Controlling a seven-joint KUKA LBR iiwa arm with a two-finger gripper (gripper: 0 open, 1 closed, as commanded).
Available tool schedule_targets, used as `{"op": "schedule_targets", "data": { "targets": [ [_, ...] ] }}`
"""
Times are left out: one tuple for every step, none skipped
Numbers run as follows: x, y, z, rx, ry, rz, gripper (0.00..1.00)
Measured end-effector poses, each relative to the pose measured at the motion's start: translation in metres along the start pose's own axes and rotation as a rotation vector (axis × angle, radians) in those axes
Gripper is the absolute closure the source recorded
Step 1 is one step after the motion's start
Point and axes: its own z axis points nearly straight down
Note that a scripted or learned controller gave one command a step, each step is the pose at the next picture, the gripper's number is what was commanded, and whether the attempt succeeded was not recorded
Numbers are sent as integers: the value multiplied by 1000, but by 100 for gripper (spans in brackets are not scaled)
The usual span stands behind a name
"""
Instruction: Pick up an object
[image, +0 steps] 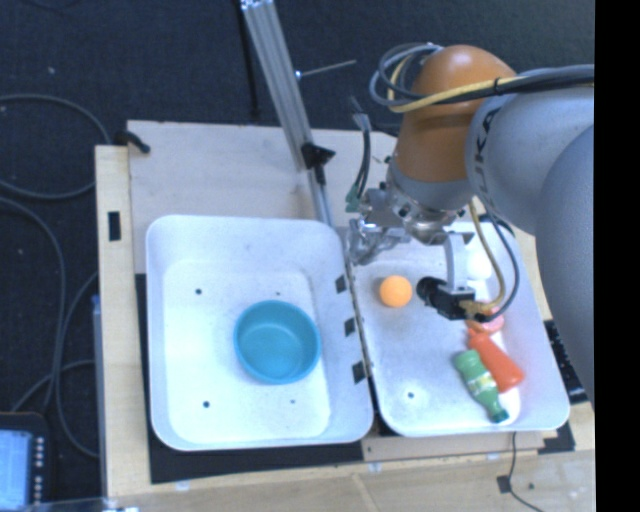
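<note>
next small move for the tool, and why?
Probably shift the tool a little toward the camera and right, over the orange ball, then descend. It hangs at the right bin's upper left corner; the ball is the nearest object and lies apart from the others.

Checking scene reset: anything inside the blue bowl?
The blue bowl in the left bin shows just its own blue floor, nothing in it. Its near inner wall is hidden by the rim.

The arm (470, 130) is hanging over the right bin's (420, 405) far end, blocking access there. An orange ball (395, 290) is lying in open floor near the divider; a green bottle (482, 385) and an orange item (497, 355) are crowding the right wall. In the left bin (180, 250), a blue bowl (276, 341) is sitting mid-floor with free room around it.
</note>
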Motion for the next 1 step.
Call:
{"op": "schedule_targets", "data": {
  "targets": [
    [58, -21, 3, 1, 0, -1, 100]
  ]
}}
